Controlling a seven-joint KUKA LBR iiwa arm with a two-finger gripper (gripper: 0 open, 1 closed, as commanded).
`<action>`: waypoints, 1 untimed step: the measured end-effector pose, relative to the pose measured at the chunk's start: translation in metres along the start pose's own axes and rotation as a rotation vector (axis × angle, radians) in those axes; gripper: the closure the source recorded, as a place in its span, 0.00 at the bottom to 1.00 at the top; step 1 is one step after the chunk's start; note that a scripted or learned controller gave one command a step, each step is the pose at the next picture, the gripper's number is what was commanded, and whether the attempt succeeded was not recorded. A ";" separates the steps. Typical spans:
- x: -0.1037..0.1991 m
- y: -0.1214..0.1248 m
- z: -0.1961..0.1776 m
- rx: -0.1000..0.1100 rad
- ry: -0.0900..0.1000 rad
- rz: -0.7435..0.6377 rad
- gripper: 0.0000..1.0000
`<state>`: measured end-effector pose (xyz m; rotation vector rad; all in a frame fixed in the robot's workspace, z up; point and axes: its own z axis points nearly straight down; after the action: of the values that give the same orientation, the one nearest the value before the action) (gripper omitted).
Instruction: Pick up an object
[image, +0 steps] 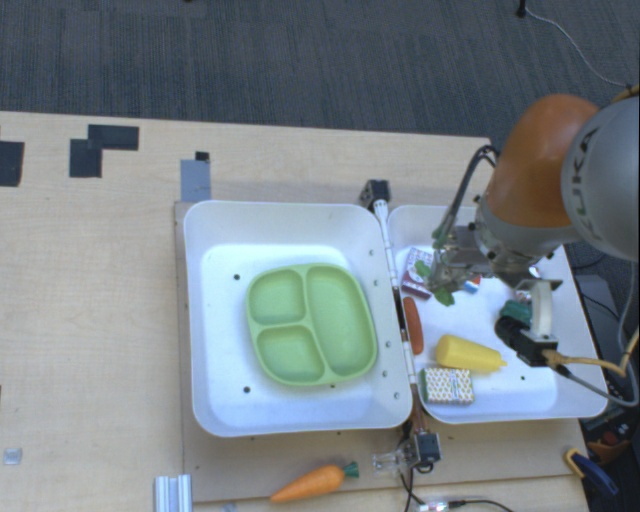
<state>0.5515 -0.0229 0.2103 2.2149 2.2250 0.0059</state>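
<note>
Two bins (200, 300); gripper (452, 275) down in right one near yellow toy (466, 353), can't tell its grip state

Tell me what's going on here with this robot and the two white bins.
A grey and orange robot arm reaches in from the right, with its gripper low over the right bin, near a small packet at the bin's back left. That bin also holds a yellow toy, a patterned box and a hot dog. The left bin holds a green divided plate. A toy carrot lies on the bench. No grasp is evident yet.
</note>
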 end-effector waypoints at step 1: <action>0.000 0.001 -0.010 -0.003 0.000 -0.003 1.00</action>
<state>0.5523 -0.0227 0.2205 2.2098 2.2272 0.0087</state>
